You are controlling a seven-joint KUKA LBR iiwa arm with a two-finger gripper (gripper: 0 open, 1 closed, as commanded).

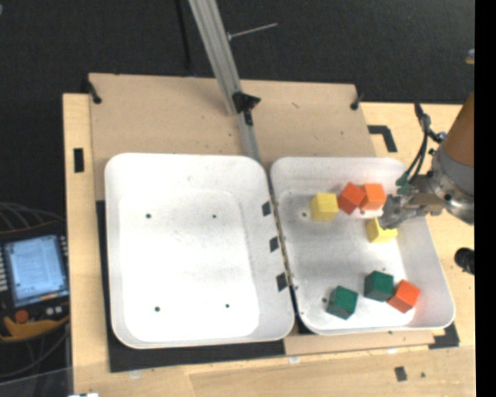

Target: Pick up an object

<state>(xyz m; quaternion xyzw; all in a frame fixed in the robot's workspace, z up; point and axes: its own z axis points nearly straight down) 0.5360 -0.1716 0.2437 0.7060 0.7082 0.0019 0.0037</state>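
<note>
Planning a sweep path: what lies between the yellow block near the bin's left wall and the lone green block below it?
Bare bin floor, per the camera view.

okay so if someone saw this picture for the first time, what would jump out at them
Probably the bright wooden cubes scattered in the right shallow white bin: a yellow cube beside two orange cubes near the far side, two green cubes and another orange one near the front. Next, the grey arm's two-finger gripper, low over a second yellow cube.
</note>
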